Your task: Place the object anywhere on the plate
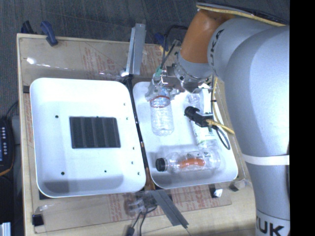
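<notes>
We see the hand [162, 84] low over the right bin [227, 173], at the cap end of a clear bottle [162, 116]; whether it is closed we cannot tell. The dark plate [95, 132] waits in the left bin [44, 95], so the carry seems not yet begun.

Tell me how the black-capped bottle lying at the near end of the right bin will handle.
The black-capped bottle lies on its side, so a push would probably roll it. Its clear, smooth plastic looks slippery and likely light. The thin walls may flex under a squeeze.
</notes>
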`<action>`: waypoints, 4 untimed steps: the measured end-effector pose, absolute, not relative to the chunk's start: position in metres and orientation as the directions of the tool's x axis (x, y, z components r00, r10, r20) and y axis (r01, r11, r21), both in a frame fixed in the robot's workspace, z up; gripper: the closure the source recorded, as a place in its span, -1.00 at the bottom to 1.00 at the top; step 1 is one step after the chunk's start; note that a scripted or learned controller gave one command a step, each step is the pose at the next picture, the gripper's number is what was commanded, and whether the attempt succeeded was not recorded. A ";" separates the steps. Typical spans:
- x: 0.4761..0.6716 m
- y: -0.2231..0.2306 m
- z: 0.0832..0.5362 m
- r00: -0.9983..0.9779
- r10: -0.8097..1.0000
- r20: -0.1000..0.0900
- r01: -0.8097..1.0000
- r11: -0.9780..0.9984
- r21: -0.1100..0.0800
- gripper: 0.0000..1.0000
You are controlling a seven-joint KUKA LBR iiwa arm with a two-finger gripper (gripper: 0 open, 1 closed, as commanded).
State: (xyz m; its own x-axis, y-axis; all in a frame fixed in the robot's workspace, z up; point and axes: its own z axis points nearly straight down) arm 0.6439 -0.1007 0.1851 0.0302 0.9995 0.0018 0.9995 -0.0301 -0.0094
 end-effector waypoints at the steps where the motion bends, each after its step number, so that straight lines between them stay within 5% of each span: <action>1: 0.574 -0.021 0.232 -0.186 0.983 0.001 0.983 0.186 -0.004 1.00; 2: 0.547 0.042 0.217 -0.185 0.983 0.000 0.983 0.185 -0.006 1.00; 3: 0.618 -0.037 0.218 -0.362 0.932 -0.001 0.932 0.362 -0.002 1.00; 4: 0.566 0.033 0.211 -0.410 0.912 0.001 0.912 0.410 -0.004 1.00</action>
